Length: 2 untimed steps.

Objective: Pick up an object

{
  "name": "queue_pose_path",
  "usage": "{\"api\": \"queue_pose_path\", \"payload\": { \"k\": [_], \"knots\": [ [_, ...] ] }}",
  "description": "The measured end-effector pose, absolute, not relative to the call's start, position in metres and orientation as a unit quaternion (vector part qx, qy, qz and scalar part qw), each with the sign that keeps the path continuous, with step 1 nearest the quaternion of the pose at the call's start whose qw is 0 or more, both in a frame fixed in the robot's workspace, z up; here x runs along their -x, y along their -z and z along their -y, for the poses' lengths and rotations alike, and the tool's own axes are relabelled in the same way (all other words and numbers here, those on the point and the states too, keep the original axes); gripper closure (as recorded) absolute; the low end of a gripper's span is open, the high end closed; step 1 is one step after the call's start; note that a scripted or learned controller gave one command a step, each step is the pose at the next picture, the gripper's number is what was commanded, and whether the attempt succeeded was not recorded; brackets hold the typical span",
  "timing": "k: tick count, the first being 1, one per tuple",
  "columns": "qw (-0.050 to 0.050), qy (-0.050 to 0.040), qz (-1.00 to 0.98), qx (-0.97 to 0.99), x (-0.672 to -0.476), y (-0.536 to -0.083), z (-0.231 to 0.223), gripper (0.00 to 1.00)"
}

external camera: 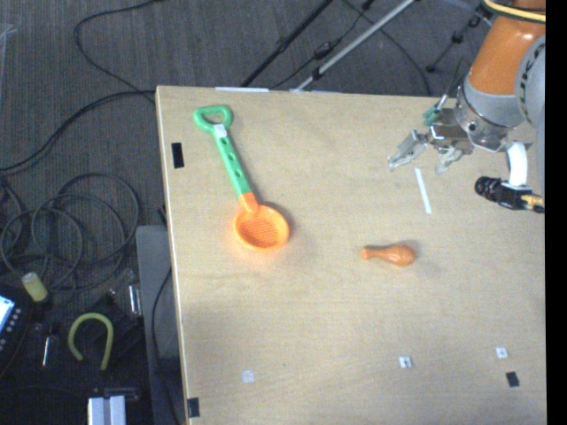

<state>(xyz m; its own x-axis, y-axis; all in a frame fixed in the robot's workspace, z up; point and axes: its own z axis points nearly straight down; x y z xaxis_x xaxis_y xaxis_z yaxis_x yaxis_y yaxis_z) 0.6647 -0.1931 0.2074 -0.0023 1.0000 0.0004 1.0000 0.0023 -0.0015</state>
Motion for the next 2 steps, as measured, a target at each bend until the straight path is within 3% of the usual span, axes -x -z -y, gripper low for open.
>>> {"api": "queue_pose_path", "payload": {
  "k": [1, 2],
  "knots": [
    [0.001, -0.0002, 0.798, 0.603, -0.604, -0.166, 0.134, 0.0],
    [0.001, -0.0001, 0.859, 0.512, -0.589, -0.083, 0.175, 0.0]
  ]
}}
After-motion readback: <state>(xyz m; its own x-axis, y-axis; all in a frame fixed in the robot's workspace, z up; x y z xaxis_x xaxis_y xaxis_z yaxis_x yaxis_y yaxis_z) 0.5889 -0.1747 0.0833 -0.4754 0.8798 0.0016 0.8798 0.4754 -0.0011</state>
